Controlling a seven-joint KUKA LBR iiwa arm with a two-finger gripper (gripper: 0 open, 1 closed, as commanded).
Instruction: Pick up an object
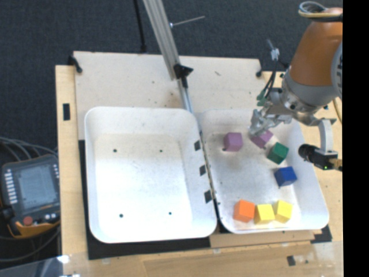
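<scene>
Gripper (260, 126) down in right bin (305, 212), over a tilted purple block (262, 138). Whether it's gripping: cannot tell. Block looks not yet lifted clear; pickup unfinished.

Matt white plastic bins (144, 172), pale wooden bench (115, 79), metal pole (164, 33)

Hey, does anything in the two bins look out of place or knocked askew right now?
Nothing looks spilled or damaged. All the blocks sit in the right bin. The pink block under the gripper lies tilted, and the green block and blue block are turned at angles.
</scene>
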